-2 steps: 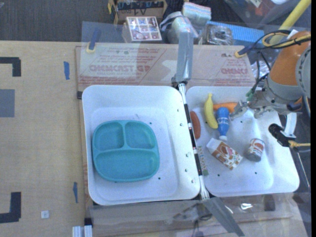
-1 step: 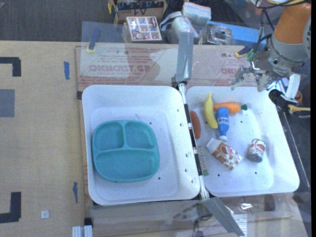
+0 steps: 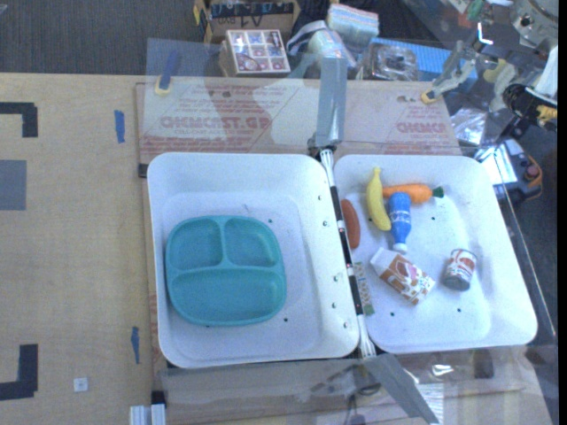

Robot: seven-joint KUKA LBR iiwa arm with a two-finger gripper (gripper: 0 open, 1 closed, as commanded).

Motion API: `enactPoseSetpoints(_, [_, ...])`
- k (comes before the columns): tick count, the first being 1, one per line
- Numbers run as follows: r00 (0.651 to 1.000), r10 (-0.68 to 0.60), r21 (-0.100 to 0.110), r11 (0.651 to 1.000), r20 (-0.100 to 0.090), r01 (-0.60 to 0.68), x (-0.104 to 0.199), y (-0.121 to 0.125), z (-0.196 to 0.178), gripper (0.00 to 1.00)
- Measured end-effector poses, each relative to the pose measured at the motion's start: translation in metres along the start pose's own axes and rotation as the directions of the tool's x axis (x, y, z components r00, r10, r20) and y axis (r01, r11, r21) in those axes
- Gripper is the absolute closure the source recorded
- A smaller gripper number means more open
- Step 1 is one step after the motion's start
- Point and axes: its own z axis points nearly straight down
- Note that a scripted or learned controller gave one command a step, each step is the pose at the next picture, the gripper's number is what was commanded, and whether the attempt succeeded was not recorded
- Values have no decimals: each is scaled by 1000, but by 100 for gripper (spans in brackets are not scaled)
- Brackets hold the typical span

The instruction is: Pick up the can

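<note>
The can (image 3: pixel 459 269) is small, with a red and white label and a dark end. It lies tipped on the floor of the right bin (image 3: pixel 496 321), near that bin's right wall. The arm's wrist and gripper (image 3: pixel 512 76) are at the top right corner, outside the bins, well behind and above the can. Clutter there blurs the gripper's shape. Nothing touches the can.
Left of the can lie a small carton (image 3: pixel 403 275), a blue bottle (image 3: pixel 400 220), a banana (image 3: pixel 378 200), a carrot (image 3: pixel 410 191) and a red sausage (image 3: pixel 352 224). A teal divided plate (image 3: pixel 226 269) sits in the left bin (image 3: pixel 177 180). Boxes and cables crowd the back.
</note>
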Motion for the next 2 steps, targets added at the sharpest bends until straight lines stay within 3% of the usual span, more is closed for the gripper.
enactPoseSetpoints(1, [903,430,4,903,1,-430,55,-14,83,0])
enactPoseSetpoints(2, [905,426,4,905,2,-426,57,-14,73,100])
